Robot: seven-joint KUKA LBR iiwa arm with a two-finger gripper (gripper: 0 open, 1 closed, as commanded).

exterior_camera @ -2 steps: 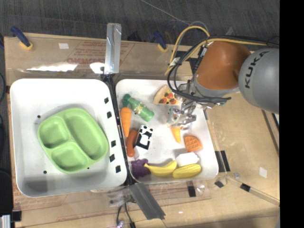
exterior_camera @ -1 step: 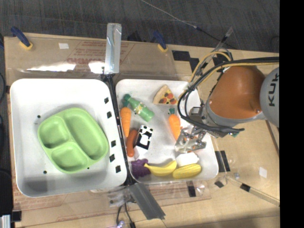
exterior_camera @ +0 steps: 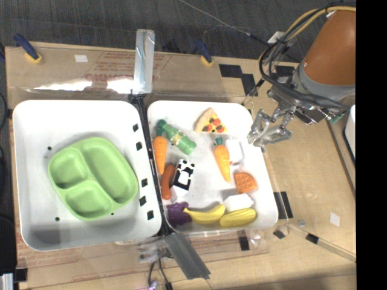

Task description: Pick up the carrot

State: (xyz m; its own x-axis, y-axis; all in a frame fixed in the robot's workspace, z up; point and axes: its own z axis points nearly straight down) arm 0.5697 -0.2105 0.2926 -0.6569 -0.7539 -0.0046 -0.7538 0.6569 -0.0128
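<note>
The gripper (exterior_camera: 270, 129) hangs over the right bin's (exterior_camera: 260, 180) right rim, fingers parted and holding nothing; a carrot (exterior_camera: 222, 159) lies apart inside, beside the pizza slice (exterior_camera: 210, 121).

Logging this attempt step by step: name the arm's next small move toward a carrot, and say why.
Probably shift the gripper left over the right bin toward the nearer carrot. The gripper sits at the bin's right rim holding nothing; that carrot lies mid-bin, while another carrot lies against the left wall.

Grey arm reaching from right, gripper (exterior_camera: 270, 130) pointing down-left
</note>
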